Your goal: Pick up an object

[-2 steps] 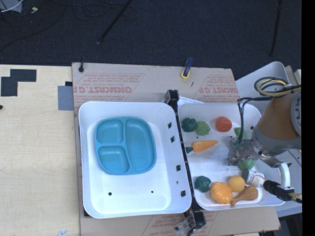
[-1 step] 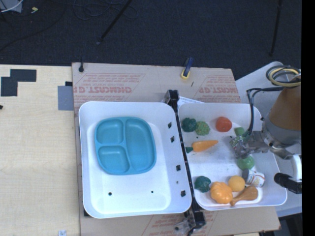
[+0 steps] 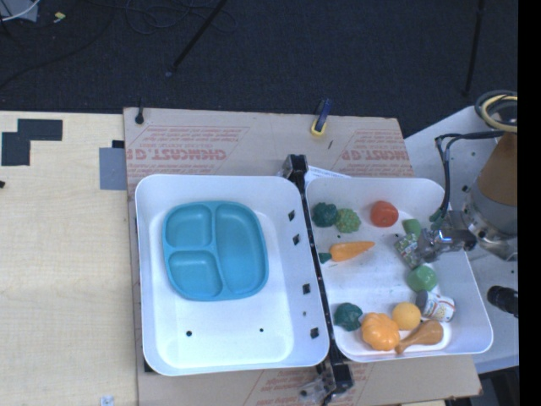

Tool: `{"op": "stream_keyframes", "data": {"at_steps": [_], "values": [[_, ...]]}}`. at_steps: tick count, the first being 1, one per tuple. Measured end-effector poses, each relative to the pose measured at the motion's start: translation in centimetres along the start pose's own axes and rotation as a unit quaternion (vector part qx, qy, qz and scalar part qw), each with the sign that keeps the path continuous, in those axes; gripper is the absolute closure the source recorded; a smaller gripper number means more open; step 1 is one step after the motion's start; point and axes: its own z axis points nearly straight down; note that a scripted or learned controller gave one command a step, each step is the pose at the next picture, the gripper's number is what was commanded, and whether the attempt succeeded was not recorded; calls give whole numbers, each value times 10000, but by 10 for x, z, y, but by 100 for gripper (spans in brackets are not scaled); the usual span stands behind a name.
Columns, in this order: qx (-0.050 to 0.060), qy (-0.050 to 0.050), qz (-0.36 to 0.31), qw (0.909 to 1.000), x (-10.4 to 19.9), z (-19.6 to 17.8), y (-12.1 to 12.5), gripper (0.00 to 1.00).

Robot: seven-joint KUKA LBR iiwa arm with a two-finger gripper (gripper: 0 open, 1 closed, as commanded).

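Note:
The right bin (image 3: 461, 320) holds several toy foods. Among them are a red tomato (image 3: 384, 213), an orange carrot (image 3: 351, 249), two green broccoli pieces (image 3: 336, 218), a green ball (image 3: 423, 277), a yellow lemon (image 3: 407, 315), an orange pepper (image 3: 379, 331) and a tan drumstick (image 3: 423, 337). My gripper (image 3: 420, 246) reaches in over the bin's right side, low, between a small green piece (image 3: 412, 225) and the green ball. Nothing can be seen held in it.
The left bin (image 3: 161, 328) holds a blue divided plate (image 3: 215, 250). A dark green piece (image 3: 347, 315) and a small white and red item (image 3: 440, 309) lie near the right bin's front. A black divider (image 3: 306, 260) runs between the bins. The arm's body (image 3: 499, 193) stands at the right.

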Motion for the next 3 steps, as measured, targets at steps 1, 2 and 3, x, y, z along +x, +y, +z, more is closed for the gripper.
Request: {"op": "stream_keyframes", "data": {"at_steps": [1,2,3], "values": [[2,-1,-1,10000,-1,-31,0,100],[12,8,-21,10000,55,-22,26,100],[12,6,-17,10000,98,-19,47,100]]}}
